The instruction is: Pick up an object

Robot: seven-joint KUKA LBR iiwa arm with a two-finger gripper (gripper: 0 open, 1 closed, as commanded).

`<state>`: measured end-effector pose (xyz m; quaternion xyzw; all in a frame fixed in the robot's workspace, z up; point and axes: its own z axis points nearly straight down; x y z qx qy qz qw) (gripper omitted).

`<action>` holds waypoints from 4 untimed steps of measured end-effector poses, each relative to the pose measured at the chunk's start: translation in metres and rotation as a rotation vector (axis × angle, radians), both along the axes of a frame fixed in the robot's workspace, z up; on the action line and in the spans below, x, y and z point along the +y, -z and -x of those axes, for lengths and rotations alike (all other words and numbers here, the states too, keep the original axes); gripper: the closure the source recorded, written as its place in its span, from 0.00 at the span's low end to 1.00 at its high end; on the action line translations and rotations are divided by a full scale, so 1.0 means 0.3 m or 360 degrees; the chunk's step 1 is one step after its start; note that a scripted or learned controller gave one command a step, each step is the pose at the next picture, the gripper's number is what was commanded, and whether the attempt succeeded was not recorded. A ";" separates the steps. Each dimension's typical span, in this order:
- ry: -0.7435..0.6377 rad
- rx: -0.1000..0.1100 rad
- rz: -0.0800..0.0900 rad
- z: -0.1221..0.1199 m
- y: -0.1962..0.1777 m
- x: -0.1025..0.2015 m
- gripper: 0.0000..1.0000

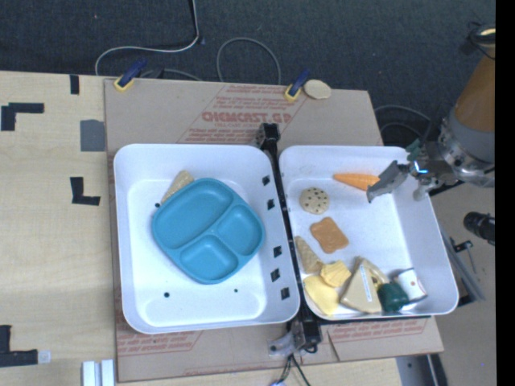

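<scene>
My gripper [403, 185] hovers over the upper right part of the right bin [418, 240], open, with nothing between its fingers. Its left finger [383, 183] is just right of an orange carrot [352, 180], close to the carrot's tip. Below the carrot lie a speckled cookie [315, 200] and a brown cracker [328, 234]. Along the bin's front sit a pale pastry [306, 252], yellow cheese pieces [323, 285], a tan wedge [362, 288] and a green-and-white item [397, 293].
The left bin [137, 215] holds a blue divided plate [209, 229] with a tan piece [177, 185] tucked under its far left edge. A black divider [277, 215] runs between the bins. A small tan disc [318, 90] lies on the cardboard behind.
</scene>
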<state>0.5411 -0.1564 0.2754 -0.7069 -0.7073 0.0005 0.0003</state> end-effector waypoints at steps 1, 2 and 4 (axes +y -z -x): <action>-0.0011 0.0006 -0.0004 -0.228 0.288 0.205 0.00; 0.0006 0.0021 -0.0002 -0.098 0.612 0.096 0.00; -0.0001 -0.0007 0.0005 -0.366 0.631 0.175 0.00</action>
